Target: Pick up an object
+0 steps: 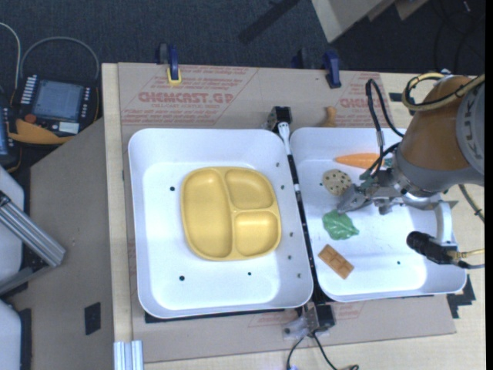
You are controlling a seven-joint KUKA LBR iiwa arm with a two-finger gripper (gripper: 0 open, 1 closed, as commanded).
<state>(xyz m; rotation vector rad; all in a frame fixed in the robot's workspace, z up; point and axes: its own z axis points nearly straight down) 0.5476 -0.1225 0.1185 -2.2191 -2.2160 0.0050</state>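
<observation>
Nearest in the right bin lies a flat brown cracker-like piece, on the bin floor towards its left side. Just beyond it, apart from it, sits a crumpled green leafy piece, also towards the left of that bin. The gripper hangs directly beyond and slightly right of the green leafy piece, very close to it; whether they touch cannot be told. Nothing is seen held in it, and whether it is released or clenched cannot be told from this slant. The arm reaches in from the right over the right bin's far right part, grey with its orange band above the wrist.

Just beyond the gripper, a little to the left, lies a round tan disc with dark dots. Farther still, near the far wall of the right bin, an orange carrot lies lengthwise from left to right, partly behind the arm's cabling.

In the left bin a yellow divided plate with three compartments rests at the middle, well apart from the gripper.

Both bins stand on a brown board, held at its far edge by two blue clamps.
</observation>
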